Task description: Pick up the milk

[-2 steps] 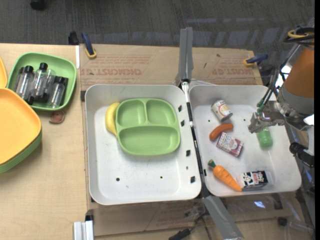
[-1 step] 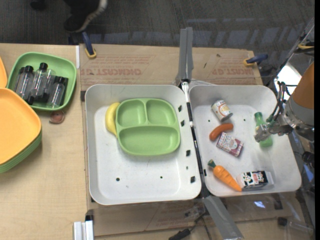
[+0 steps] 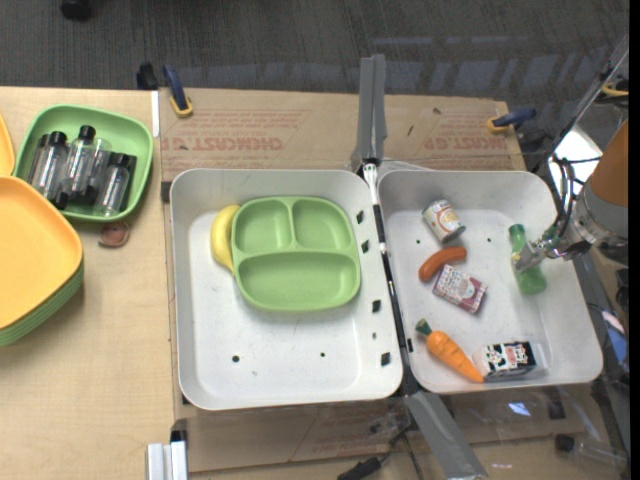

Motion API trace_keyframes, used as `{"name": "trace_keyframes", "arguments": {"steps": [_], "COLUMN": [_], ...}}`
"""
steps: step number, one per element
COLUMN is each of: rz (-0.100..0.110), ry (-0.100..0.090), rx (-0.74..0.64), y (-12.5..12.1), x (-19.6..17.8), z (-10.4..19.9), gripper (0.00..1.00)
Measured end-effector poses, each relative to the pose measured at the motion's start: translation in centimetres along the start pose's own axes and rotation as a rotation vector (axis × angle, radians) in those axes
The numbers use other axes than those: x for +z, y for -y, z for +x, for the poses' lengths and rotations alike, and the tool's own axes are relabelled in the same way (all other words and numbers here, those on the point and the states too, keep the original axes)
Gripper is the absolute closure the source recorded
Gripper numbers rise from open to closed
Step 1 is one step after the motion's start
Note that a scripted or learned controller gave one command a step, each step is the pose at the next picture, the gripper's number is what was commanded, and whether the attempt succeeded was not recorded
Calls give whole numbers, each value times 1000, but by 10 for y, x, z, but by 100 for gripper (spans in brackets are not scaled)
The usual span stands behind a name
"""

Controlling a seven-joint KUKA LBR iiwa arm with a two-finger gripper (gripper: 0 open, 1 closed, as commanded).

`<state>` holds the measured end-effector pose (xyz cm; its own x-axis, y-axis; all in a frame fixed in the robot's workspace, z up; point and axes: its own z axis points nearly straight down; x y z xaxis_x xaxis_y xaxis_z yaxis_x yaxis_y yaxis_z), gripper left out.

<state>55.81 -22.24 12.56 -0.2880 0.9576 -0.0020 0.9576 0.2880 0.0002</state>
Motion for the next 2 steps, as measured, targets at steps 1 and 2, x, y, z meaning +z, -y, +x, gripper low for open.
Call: {"name": "trace_keyframes", "arguments": {"steps": [1,2], "rz": [-1,-1], "ry": [1,-1], "rx": [-182,-311], "y": [-44,-22], "x": [13,33], "z": [-12,-5], "gripper": [100,100]}}
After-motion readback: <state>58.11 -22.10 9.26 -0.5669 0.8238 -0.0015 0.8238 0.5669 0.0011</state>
